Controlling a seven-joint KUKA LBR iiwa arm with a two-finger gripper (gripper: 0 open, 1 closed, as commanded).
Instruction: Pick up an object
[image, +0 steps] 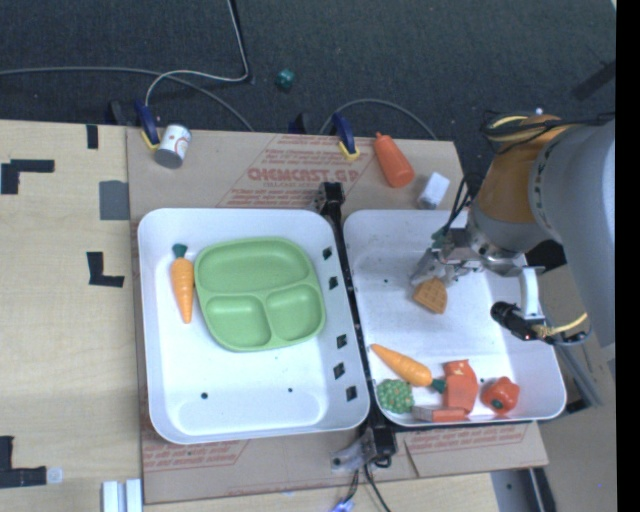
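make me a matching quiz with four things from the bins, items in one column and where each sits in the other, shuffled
Items:
1. green tray
2. waffle
3. tomato
4. broccoli

Places:
A. right bin, near right corner
B. left bin, beside a carrot
C. right bin, near left corner
D. right bin, just below the end effector

Pairs: 1-B, 2-D, 3-A, 4-C

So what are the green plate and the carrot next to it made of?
The green plate looks like smooth molded plastic: one even color, soft sheen, three pressed-in sections. The carrot beside it is probably a plastic toy, judging by its flat, uniform orange, though rubber is possible.
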